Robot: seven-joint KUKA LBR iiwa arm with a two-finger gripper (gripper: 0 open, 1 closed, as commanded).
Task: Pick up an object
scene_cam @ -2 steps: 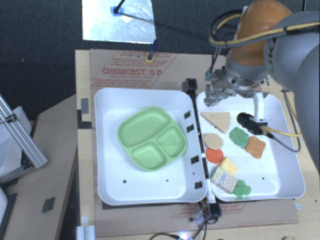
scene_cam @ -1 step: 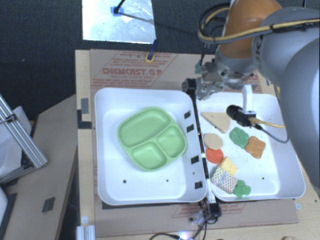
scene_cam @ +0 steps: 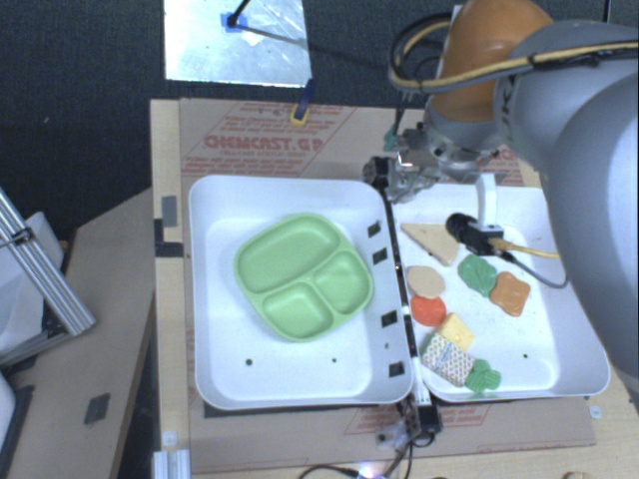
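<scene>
The right bin holds several small toy foods. A tan wedge lies near the divider, with a tan round piece and a red round piece below it. A yellow block, a patterned piece and a small green piece lie toward the front. A green leafy piece and an orange piece sit mid-bin. My gripper hangs over the far end of the divider, above and behind the tan wedge, touching none of the objects.
A light green divided plate lies in the left bin. The grey arm covers the right bin's far right corner. A shiny sheet lies behind the bench.
</scene>
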